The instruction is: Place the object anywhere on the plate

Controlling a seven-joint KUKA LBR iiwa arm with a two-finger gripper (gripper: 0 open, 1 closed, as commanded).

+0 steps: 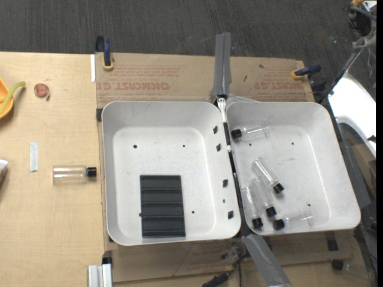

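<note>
Several clear vials with black caps (267, 178) lie in the right bin (335, 160); the dark ridged plate (161, 206) sits lower centre, in the left bin (119, 136). Gripper state: cannot tell. Best target: the isolated vial at centre, gripped across its body

A dark grey carpeted floor (179, 11) ran across the top of the view. Below it stood a light wooden bench (48, 220), with a sheet of printed brown cardboard (161, 79) laid flat on its right part. Two clamps, one blue (102, 46) at the cardboard's left corner and one (305, 72) at its right, gripped its far edge. A grey metal bar (222, 64) rose at the middle. The light was even and soft.
</note>
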